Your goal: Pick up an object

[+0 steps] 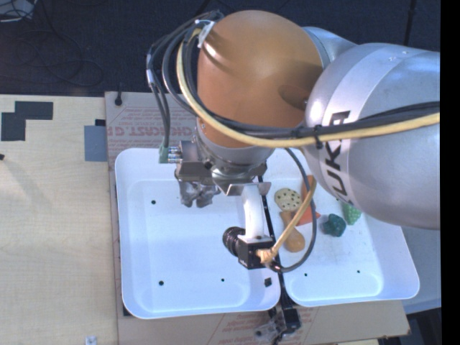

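Five small things, all in my right bin [392, 279]

I see a pale spotted disc [287, 198] lying flat near the inner wall. An orange lump [296, 242] and a red-orange piece [309, 218] sit just beside it, with a teal lump [333, 226] and a green bit [351, 213] further right.

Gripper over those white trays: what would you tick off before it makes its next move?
1. Gripper is over a bin: ok, it hangs above the left bin.
2. Something to grab lies under it: not ok, every object seen lies in the other bin.
3. Objects are available: ok, a spotted tan disc, a teal lump and an orange-brown rounded piece lie in the right bin.
4. Those objects are well apart: cannot tell, the arm covers part of that bin.
5. Gripper carries nothing: cannot tell.
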`<state>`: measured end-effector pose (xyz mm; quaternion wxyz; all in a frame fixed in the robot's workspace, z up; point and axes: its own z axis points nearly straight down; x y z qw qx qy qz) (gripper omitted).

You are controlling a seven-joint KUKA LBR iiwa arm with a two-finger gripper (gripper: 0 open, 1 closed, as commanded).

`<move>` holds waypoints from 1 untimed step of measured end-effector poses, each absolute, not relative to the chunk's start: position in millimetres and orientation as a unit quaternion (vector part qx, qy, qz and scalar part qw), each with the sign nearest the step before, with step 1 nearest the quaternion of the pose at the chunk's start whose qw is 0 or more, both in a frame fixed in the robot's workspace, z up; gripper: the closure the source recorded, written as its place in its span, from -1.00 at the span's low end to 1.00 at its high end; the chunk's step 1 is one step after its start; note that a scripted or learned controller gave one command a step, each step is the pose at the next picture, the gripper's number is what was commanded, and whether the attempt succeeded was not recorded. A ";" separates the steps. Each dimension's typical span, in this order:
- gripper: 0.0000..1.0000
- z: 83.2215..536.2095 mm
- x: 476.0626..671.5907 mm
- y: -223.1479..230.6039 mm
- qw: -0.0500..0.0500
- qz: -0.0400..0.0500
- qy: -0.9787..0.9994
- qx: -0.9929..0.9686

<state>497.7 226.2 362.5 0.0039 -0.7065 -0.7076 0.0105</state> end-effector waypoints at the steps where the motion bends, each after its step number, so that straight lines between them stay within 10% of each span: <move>1: 1.00 210.0 471.2 212.7 0.004 0.011 -0.707 -0.707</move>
